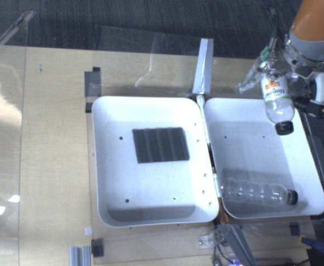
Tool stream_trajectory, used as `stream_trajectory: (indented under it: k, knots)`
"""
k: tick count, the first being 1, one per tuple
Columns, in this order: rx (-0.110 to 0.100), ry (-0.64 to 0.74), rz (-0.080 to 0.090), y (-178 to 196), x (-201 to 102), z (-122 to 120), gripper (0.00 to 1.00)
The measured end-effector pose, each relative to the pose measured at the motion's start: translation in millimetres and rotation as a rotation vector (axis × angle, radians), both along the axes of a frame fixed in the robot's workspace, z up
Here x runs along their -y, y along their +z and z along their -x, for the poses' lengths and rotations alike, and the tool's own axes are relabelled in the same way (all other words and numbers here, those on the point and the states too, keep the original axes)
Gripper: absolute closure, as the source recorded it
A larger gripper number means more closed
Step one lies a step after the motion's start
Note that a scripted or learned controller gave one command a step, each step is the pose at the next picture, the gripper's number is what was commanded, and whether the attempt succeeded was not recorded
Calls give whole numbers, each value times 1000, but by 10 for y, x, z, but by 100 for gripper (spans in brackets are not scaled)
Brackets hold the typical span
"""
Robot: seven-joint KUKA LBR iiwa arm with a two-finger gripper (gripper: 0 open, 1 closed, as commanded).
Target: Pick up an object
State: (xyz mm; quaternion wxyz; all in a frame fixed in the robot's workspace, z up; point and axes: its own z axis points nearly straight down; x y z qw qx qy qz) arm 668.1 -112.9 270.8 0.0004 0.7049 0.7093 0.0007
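Observation:
My gripper [271, 81] is at the upper right, over the far right corner of the right bin [245, 148]. It is shut on a small clear bottle [277, 101] with a white and orange label. The bottle hangs cap down, its black cap [284, 128] above the bin's right side. A second clear plastic bottle [258, 193] with a dark cap lies on its side along the near wall of the right bin. A dark ribbed rectangular pad [160, 144] lies flat in the middle of the left bin [112, 165].
A metal divider post [202, 71] rises behind the seam between the bins. Clear plastic sheeting [6, 126] covers the bench at the left. Cables and dark fittings [319, 104] crowd the right edge beside the arm.

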Motion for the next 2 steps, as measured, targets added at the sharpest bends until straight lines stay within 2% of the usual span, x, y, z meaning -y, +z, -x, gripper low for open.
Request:
stream_trajectory:
  k: [1,2]
  knots:
    - [4,116,1,-1795,82,284,0]
    - [5,491,2,-1531,57,278,0]
